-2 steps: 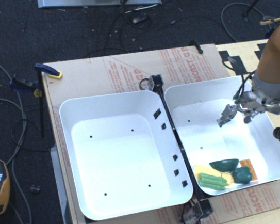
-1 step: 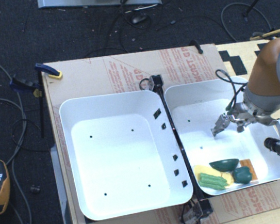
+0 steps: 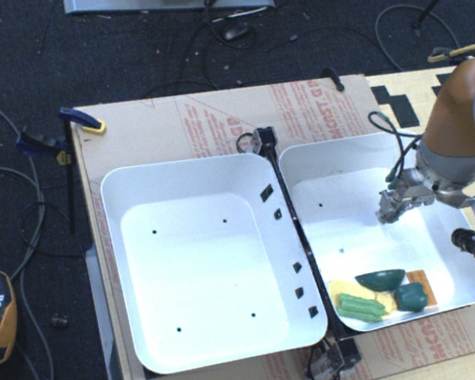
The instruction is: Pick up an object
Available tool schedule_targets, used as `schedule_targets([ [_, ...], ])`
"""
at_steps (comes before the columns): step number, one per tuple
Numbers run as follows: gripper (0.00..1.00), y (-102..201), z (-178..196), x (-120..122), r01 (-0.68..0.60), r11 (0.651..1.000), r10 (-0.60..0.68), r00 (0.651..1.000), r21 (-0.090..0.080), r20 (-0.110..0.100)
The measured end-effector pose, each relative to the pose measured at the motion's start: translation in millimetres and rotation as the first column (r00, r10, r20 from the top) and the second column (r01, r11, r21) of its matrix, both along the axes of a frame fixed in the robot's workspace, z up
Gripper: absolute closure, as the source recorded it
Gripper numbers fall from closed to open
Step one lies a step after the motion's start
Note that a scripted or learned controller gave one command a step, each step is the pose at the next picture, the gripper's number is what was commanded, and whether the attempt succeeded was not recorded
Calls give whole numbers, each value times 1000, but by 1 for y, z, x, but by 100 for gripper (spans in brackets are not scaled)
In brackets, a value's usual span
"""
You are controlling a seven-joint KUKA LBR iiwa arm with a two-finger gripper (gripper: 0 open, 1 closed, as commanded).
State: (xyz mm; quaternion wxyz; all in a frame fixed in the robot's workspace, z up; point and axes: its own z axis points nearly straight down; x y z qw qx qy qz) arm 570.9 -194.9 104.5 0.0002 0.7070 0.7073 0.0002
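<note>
Tabletop (image 3: 174, 123): we see a pale board printed with red lettering, carrying two white bins side by side.
Left bin (image 3: 199, 261): we see four small dark dots on its floor.
Right bin (image 3: 350, 177): we see the objects gathered at its near edge.
Arm (image 3: 461, 120): it reaches in from the right, over the right bin.
Hand (image 3: 392, 207): it hangs above the bin's middle; we cannot tell how it is set, and we see nothing in it.
Dark green bowl-shaped piece (image 3: 381, 279): next to the teal lump (image 3: 411, 297).
Green ridged piece (image 3: 359, 307): it lies on a yellow piece (image 3: 348, 289).
</note>
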Motion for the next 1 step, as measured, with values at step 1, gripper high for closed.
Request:
schedule_targets([
  [1, 100, -3, 44, 6, 0, 1000, 0, 1000, -1, 3],
])
